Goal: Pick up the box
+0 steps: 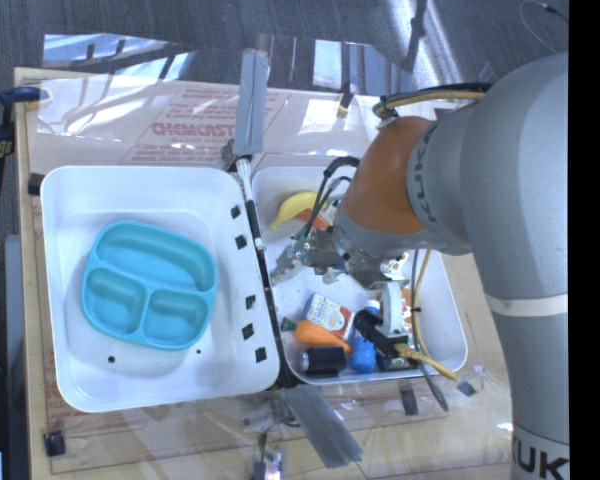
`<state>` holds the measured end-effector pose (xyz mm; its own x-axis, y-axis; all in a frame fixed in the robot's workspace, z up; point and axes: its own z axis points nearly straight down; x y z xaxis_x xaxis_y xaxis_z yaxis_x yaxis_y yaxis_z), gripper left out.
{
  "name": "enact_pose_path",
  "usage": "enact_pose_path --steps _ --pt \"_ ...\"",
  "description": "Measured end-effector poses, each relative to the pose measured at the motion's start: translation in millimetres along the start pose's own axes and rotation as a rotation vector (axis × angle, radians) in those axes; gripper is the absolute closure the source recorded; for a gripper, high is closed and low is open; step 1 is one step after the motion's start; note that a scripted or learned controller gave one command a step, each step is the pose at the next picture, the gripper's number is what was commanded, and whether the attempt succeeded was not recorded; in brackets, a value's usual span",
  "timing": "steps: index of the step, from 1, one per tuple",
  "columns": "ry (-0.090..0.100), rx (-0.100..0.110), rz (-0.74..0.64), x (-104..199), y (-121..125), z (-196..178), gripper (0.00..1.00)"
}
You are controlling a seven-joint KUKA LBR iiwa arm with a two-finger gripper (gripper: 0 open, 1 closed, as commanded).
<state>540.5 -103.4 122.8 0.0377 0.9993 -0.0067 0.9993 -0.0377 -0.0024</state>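
Box (327, 313) lying in right bin (448, 318) among clutter, not lifted. Hand (325, 258) low just above it, arm covering; can't tell its state. Grasp and lift left, I reckon.

A blue divided tray (148, 285) is seen in the left bin (70, 193). The right bin (450, 318) is reached into by the arm (450, 183), above a small box (327, 313), a banana (293, 206) and clutter.
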Motion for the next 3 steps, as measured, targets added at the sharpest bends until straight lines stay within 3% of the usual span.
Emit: enact_pose_path --steps 1,2,3 --pt "0.004 -0.016 0.018 -47 -41 25 0.00" --pt "0.007 0.002 0.105 -67 20 32 0.00" --pt "0.008 0.002 0.238 -33 102 31 0.00"
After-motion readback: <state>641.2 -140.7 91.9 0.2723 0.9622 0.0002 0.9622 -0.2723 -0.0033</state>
